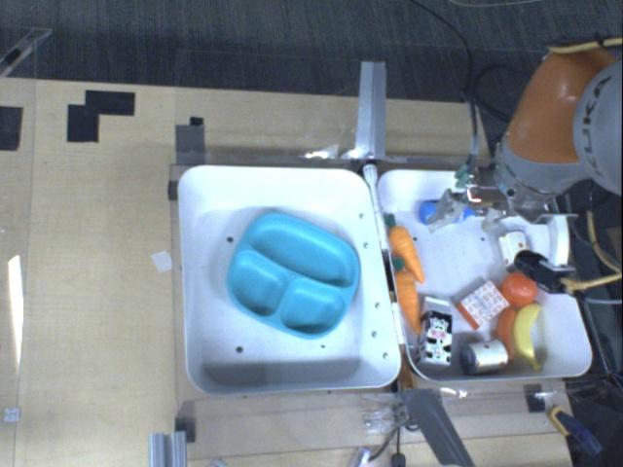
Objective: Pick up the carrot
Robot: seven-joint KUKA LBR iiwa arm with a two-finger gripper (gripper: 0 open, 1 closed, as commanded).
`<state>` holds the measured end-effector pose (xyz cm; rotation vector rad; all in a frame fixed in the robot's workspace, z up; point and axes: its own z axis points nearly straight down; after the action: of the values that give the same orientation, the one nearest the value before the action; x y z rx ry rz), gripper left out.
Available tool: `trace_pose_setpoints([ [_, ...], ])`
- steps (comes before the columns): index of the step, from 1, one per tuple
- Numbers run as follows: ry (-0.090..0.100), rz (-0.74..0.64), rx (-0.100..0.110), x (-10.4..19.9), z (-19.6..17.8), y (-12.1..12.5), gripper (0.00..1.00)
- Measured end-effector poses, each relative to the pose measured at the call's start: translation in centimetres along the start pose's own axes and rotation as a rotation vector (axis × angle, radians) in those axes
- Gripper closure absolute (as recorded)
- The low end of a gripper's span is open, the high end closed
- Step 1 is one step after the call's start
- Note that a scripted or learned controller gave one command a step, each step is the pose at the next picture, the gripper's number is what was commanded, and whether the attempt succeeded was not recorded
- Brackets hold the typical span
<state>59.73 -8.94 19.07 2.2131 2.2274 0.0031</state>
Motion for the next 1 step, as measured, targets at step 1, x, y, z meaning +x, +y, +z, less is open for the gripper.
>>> trace_pose_setpoints([
  [1,-0.009,-0.161,-0.029,-0.23,8.05,0.28,0.0],
])
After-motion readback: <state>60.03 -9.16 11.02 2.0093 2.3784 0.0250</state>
